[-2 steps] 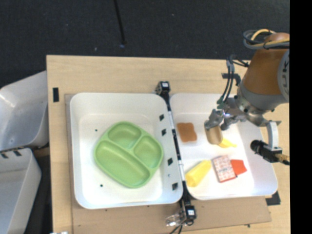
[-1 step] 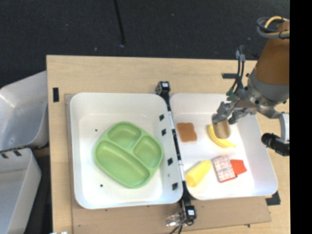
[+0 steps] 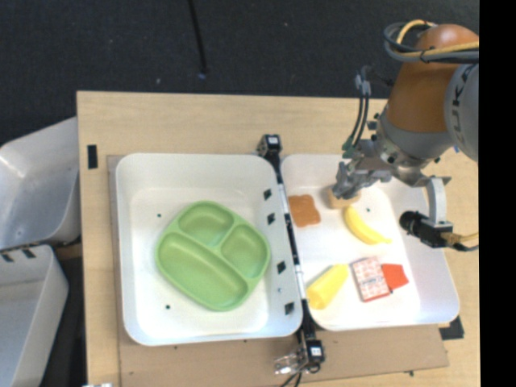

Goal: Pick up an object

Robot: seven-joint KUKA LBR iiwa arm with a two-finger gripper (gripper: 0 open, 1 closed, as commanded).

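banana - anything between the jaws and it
Nothing visible. The gripper hangs over the right bin, just up-left of the banana, with bare bin floor between them. The brown toast piece lies off to the left.

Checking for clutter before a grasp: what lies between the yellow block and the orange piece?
The camera view shows a red-and-white patterned card between the yellow block and the orange piece.

Pincer point(image 3: 345, 185) lowered into right bin point(image 3: 435, 297), just beside banana point(image 3: 365, 226) and brown slice point(image 3: 304, 210). Green divided plate point(image 3: 212, 254) in left bin point(image 3: 137, 313).
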